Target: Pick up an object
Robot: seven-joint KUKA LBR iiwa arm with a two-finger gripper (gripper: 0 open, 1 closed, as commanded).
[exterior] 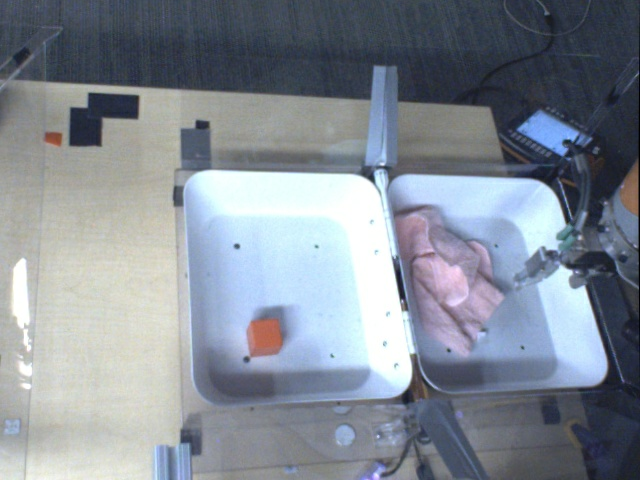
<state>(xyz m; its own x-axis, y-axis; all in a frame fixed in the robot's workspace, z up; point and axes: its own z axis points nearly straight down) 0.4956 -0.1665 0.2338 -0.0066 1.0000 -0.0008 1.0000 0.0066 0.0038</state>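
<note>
A crumpled pink cloth (pixel 445 276) lies in the left half of the right bin (pixel 570 363), against the wall between the bins. An orange block (pixel 265 337) sits near the front of the left bin (pixel 210 268). My gripper (pixel 530 269) reaches in from the right edge and hangs over the right bin's middle, just right of the cloth's edge. Nothing shows in its grasp.
A metal divider post (pixel 383 118) stands behind the gap between the bins. Black tape marks (pixel 98 116) and a small orange square (pixel 53 139) lie on the bench at the far left. A device with a lit screen (pixel 550 131) and cables sit at the back right.
</note>
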